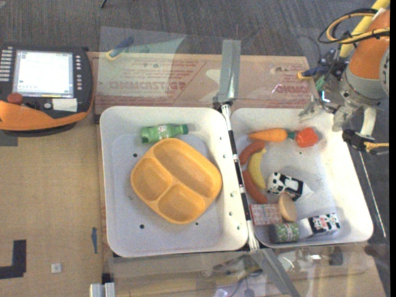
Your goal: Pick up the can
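Currently: can beside the milk carton; I'd descend straight, avoiding it; claw state, I cannot tell.

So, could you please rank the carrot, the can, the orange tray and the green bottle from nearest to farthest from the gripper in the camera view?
1. Carrot, top of the right bin, nearest the gripper.
2. Can, that bin's bottom edge.
3. Orange tray, middle of the left bin.
4. Green bottle, above the tray; too close to the tray to rank firmly.
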`<state>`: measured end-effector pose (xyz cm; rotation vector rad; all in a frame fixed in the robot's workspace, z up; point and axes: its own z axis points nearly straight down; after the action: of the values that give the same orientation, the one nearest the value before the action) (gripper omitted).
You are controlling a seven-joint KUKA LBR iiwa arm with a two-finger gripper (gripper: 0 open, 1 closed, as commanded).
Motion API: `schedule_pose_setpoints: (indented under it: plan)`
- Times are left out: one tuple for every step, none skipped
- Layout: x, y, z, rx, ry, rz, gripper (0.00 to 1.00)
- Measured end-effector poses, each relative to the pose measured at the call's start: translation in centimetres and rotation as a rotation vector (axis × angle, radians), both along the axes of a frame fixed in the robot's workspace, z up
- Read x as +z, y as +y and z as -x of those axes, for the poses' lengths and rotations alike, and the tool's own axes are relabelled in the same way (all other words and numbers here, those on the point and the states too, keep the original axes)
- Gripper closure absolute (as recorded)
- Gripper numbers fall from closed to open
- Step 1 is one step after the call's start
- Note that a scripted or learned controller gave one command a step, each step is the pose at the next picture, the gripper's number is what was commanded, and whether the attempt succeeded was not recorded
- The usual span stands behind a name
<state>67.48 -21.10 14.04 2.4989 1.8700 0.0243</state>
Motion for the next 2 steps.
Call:
schedule_pose_setpoints:
  plan:
    - [-0.02, 0.10, -0.12, -0.075, -0.002, -0.003, 0.00]
    - [-0.09, 0.06, 0.08, -0.212, 0.007, -0.009, 0.00]
